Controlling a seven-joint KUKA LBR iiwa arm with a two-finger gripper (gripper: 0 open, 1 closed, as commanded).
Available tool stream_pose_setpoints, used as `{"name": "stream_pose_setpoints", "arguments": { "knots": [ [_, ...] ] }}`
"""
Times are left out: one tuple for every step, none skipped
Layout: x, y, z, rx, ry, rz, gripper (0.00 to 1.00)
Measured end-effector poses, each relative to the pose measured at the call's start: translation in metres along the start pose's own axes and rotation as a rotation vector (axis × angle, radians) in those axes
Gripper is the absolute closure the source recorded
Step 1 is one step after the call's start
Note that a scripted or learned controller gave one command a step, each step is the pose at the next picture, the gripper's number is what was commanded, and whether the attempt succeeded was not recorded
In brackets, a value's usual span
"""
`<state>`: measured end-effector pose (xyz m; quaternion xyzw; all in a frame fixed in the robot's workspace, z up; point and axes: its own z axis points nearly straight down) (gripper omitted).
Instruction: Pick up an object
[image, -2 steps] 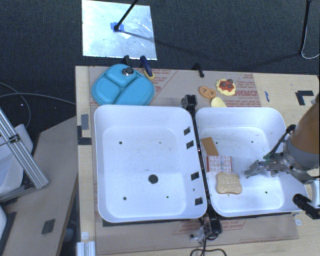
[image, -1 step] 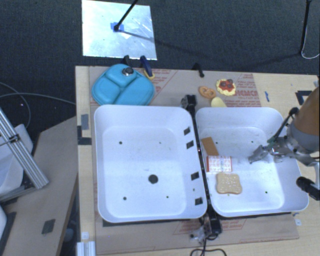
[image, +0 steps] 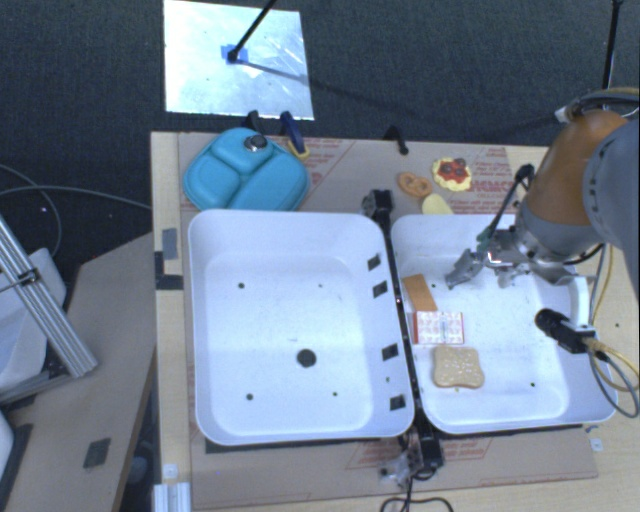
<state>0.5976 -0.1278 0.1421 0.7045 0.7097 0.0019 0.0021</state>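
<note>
Over on the counter (image: 330, 165) sit two white bins: the left bin (image: 290, 330) has just one small dark thing (image: 306, 358), while the right bin (image: 500, 340) holds all three pickable items, probably dumped there as the arm's working pile. I count one orange block (image: 419, 293), one red-and-white patterned packet (image: 439, 327) and one toast-looking slice (image: 458, 368), bunched near the divider. The arm's jaws (image: 484, 267) hover just beside the orange block, seemingly lining up a grab. They look slightly spread with nothing between them.
</note>
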Motion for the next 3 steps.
{"name": "stream_pose_setpoints", "arguments": {
  "knots": [
    [-0.075, -0.027, 0.055, 0.002, -0.001, 0.010, 0.00],
    [-0.079, 0.002, 0.035, 0.002, -0.001, 0.003, 0.00],
    [-0.079, 0.062, 0.008, -0.004, -0.003, 0.000, 0.00]
  ]
}}
